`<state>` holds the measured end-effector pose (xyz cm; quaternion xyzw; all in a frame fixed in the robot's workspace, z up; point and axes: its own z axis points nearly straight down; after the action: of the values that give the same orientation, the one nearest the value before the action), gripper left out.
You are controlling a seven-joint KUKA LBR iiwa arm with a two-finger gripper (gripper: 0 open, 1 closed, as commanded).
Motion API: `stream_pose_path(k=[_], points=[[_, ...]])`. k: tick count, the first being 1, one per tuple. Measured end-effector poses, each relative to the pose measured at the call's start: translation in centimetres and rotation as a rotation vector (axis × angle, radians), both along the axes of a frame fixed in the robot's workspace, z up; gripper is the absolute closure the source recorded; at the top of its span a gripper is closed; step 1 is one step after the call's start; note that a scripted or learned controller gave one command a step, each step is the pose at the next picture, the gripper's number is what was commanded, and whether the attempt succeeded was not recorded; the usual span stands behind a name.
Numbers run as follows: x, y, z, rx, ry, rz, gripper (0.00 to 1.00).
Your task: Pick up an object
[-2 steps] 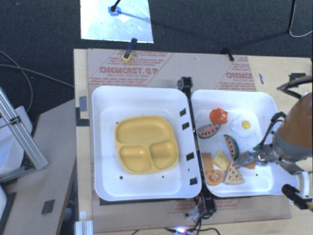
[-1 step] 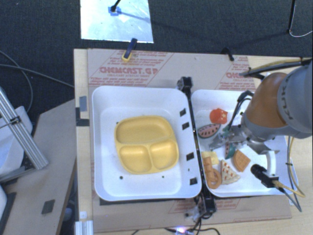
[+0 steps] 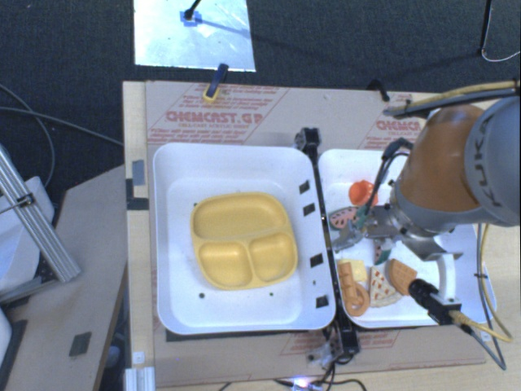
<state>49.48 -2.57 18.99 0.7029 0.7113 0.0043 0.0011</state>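
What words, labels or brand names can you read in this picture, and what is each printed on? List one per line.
"CHEMCAST GP": red print on the board behind the left bin.
"KU": part of a brand name on the arm; the rest is cut off.
The smaller red print on the board is too blurred to read.

From my remote station I saw a dark carpeted floor (image 3: 65, 31) around the bench. A shiny metal sheet (image 3: 194, 23) lay on the floor beyond the bench's far edge, catching the overhead light, with a small blue piece (image 3: 190, 17) on it. Flattened cardboard (image 3: 244, 112) printed with red lettering covered the benchtop, and a blue-and-yellow clamp (image 3: 215, 83) sat at its far edge. Thin black cables (image 3: 37, 120) trailed across the floor on the left, near an aluminium frame rail (image 3: 32, 218) and a tan side panel (image 3: 89, 243).
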Motion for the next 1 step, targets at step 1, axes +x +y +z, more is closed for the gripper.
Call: stream_pose_path(k=[1], points=[[6.81,12.47,-0.51,0.001,0.000,0.005,0.00]])
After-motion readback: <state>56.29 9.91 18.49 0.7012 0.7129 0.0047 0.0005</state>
